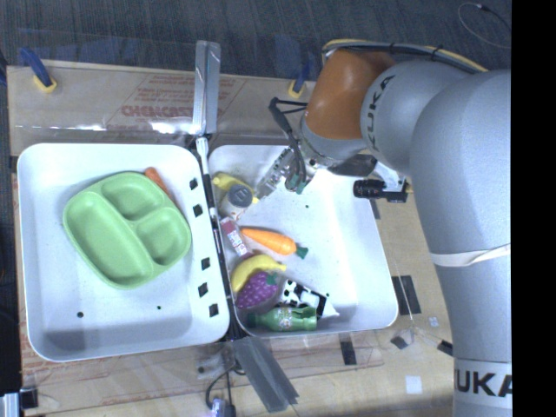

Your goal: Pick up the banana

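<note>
Pincer (276, 177) hangs over the right bin (365, 259), grip state indeterminable; the banana (250, 272) lies near, abutting purple grapes (258, 292); approach should avoid these.

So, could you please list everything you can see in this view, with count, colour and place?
bins: 2, white, side by side on the bench
divided plate: 1, light green, in the left bin
carrot: 1, orange, left bin, at the plate's upper right edge
carrot: 1, orange with green top, middle of the right bin
banana: 1, yellow, right bin by the left wall, on the grapes
grapes: 1 bunch, purple, right bin, lower left
bottle: 1, green, right bin, front edge
yellow item: 1, right bin, upper left; too small to name
arm: 1, grey with orange band, from the right
gripper: 1, over the right bin's upper part
</note>
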Robot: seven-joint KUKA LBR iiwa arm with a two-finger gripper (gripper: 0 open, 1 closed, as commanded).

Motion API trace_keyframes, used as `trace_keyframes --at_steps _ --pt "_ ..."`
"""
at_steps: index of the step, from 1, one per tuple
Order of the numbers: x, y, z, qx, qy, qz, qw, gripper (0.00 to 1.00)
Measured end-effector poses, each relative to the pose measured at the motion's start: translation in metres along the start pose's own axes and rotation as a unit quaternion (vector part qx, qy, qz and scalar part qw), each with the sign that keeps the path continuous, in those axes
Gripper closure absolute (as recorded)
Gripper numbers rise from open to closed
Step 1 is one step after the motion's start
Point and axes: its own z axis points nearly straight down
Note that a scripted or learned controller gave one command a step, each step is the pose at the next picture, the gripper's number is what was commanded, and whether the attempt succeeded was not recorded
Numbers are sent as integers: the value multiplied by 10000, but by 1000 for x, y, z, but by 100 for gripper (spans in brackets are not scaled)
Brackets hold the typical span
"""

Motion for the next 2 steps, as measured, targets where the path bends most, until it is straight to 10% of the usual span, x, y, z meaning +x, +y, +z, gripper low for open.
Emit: trace_keyframes --at_steps 1,2 --pt "0 0 0 1 1 -2 10000 0" --pt "0 0 0 1 1 -2 10000 0"
